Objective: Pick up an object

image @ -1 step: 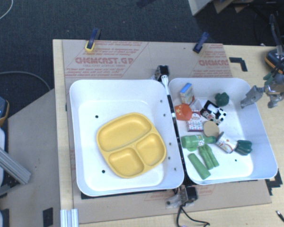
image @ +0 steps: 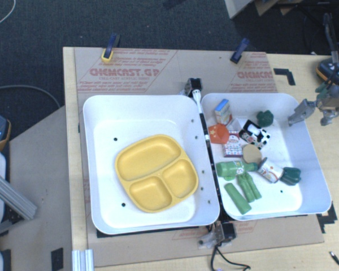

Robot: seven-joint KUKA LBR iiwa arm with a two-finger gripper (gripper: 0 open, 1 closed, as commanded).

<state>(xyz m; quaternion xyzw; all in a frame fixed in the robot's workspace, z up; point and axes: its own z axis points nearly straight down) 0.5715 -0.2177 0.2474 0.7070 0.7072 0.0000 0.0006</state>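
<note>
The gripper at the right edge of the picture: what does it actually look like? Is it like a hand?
Not much like a hand. The gripper appears as a small cluster of grey metal parts, angular and blocky, with a pale grey pointed piece reaching toward the right bin. Just above it sits a spot of orange and teal, with dark cable-like strands rising behind. It is small and blurred here, so finer detail cannot be made out.

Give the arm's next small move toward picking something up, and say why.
Probably shift the gripper inward over the right bin. It sits at the bin's upper right rim, apart from the objects, and holds nothing. The green toy near that corner lies closest and stands a little clear of the pile.
</note>
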